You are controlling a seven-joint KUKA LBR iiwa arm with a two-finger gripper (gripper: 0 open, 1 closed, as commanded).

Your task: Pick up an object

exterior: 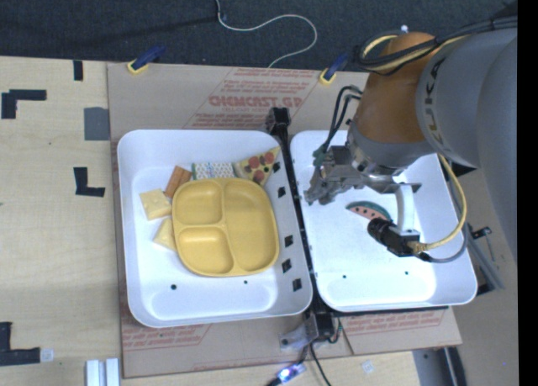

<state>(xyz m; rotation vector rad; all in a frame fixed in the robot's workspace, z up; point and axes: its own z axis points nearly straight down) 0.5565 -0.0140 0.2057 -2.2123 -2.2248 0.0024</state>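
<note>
My gripper point(320, 188) hangs over the left part of the right bin point(378, 282), close to the divider between the bins. The wrist hides how its jaws stand, and nothing is visibly held. A small red and teal object point(366, 208) lies on the right bin's floor just right of the gripper. In the left bin point(210, 298) a yellow divided plate point(225, 226) lies flat. Around the plate are tan cracker pieces point(155, 204), a brown piece point(176, 180), a patterned strip point(212, 170) and a toy pizza slice point(259, 166).
The grey arm with its orange band point(395, 107) covers the back of the right bin. A black connector point(392, 238) on a yellow cable hangs low over the right bin's middle. Both bins rest on a cardboard sheet point(244, 98).
</note>
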